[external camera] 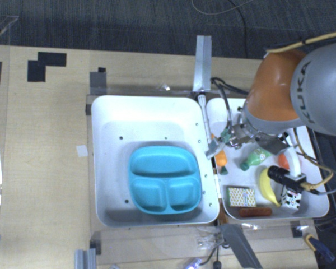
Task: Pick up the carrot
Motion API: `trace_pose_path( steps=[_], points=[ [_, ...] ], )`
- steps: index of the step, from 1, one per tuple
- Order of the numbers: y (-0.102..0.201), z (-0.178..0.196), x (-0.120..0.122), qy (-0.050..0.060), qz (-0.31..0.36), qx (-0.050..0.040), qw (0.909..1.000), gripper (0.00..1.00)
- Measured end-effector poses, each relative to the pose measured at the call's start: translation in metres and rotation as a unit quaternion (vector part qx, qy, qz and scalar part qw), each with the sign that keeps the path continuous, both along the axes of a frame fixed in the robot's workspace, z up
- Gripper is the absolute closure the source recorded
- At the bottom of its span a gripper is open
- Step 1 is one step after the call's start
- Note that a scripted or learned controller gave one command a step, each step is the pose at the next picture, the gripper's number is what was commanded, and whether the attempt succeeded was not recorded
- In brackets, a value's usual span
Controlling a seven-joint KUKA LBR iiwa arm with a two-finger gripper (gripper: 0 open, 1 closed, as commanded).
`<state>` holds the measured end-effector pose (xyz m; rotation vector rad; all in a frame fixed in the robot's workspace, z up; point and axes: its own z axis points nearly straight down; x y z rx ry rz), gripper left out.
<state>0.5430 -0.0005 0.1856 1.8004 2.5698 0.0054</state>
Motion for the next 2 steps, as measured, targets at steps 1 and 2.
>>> trace_pose_path(
  steps=[1, 2],
  points=[
    [0.001, 0.012, 0.002, -0.004, 0.001, 0.0002, 1.0, 1.0],
    [0.058, 0.0, 0.022, 0.0, 0.065, -0.0002, 0.9979, 1.0]
  ],
)
